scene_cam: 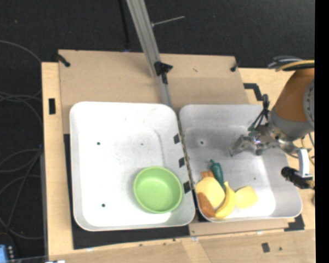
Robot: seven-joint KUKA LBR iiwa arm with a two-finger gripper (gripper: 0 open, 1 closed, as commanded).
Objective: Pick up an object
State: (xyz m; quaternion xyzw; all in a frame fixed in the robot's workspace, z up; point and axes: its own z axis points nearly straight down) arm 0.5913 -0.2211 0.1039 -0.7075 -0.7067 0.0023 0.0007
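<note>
My gripper (248, 147) hangs over the middle of the right bin (208, 122), its fingers spread open with nothing between them. A cluster of toy food lies in that bin's near left corner, below and left of the gripper: a small dark green piece (216, 172), a pale yellow block (210, 189), a banana (228, 203), a yellow lemon-like piece (246, 196) and a brown-orange piece (205, 203). In the left bin (115, 130) a light green bowl (158, 189) rests near the front right corner.
A metal pole (145, 32) rises from the back of the bench, between the bins. The arm's orange band (290, 100) sits at the right, above the right bin's far edge. Cardboard backing (109, 75) lies behind the bins.
</note>
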